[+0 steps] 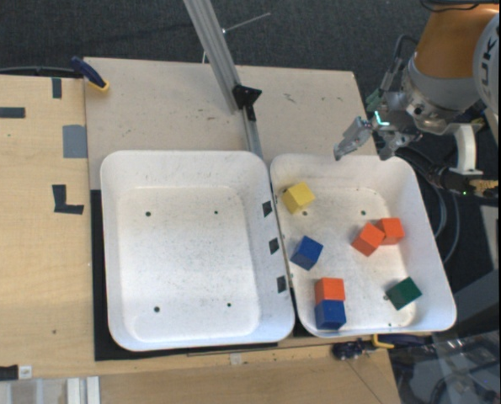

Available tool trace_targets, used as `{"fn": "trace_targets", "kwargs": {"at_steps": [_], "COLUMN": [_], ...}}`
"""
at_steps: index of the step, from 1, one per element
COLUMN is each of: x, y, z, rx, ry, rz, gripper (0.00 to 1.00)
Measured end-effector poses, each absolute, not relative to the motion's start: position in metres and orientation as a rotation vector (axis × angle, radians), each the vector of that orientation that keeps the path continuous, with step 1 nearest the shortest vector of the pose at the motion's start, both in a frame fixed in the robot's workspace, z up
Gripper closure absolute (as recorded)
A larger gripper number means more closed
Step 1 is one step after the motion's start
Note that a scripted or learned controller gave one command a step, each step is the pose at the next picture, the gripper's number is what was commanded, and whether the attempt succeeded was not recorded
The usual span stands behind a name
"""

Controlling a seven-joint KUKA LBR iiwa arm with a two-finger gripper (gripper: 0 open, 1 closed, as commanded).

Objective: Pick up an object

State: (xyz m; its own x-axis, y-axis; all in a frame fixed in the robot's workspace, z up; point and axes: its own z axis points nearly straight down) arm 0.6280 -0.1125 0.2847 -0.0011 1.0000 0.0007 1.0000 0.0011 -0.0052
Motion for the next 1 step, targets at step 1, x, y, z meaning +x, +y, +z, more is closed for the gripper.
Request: {"fn": "trace_targets", "kwargs": {"at_steps": [1], "x": [0.6287], "y": [-0.1125], "z": [0.2871], "rx": [-2.218], "ry": [-2.223], "rz": [0.001], "gripper": [0.00]}}
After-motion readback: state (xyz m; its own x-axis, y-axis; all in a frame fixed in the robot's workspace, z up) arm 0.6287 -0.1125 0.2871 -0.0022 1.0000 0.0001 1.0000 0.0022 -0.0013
